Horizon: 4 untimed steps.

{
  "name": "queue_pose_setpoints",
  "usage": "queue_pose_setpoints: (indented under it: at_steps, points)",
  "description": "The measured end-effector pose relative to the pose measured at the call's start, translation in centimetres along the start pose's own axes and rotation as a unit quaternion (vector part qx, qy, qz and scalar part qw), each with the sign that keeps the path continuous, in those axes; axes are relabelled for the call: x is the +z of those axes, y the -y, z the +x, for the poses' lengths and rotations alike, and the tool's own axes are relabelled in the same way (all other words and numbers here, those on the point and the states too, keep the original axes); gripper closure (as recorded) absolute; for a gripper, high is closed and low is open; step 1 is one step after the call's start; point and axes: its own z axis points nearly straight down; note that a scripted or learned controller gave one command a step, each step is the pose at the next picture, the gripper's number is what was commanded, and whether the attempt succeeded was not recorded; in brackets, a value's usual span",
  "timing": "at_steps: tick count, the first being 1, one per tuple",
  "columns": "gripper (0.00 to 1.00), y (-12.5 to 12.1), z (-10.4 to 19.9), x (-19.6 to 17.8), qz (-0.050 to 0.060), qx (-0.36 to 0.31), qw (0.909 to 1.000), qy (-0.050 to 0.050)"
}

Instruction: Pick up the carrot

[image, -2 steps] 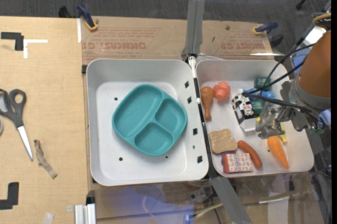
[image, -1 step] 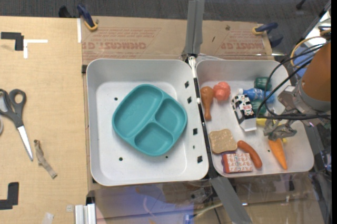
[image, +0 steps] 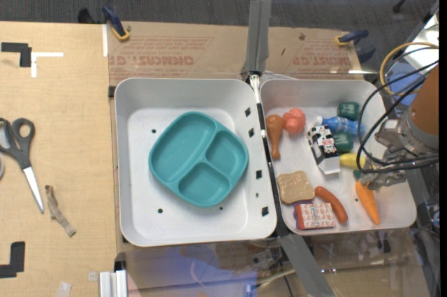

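In the camera view, we saw the small orange plastic carrot (image: 368, 203) lying at the near right corner of the right-hand shallow white bin (image: 353, 84), its pointed end toward the front wall. Just to its left lay a red-orange toy sausage (image: 331, 203), with a tan slice of toy bread (image: 296, 186) beyond that. The left-hand white bin (image: 133, 149) carried a teal three-compartment plastic plate (image: 200, 158).

The grey arm's hand (image: 380, 178) hung just above the carrot's thick end, among black cables; we could not tell how it was set, and we saw nothing gripped in it.

We judged the step to be the approach to the grasp. The next move called for a straight descent over the carrot's body, clear of the bin wall and the sausage.
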Motion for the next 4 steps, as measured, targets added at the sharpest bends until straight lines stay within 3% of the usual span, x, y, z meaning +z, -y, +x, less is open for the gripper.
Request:
queue_pose_setpoints:
  at_steps: [1,2,3,4]
  points:
    - [1.00,-6.0,-2.0,-7.4,-0.001,-0.090,0.9960,0.000]
    - [1.00,-6.6,-2.7,2.5,-0.002,-0.310,0.9506,0.000]
    - [1.00,-8.4,-7.2,-10.0,-0.001,-0.154,0.9880,0.000]
    - [1.00,-5.0,-0.4,-1.9,-0.003,-0.367,0.9302,0.000]
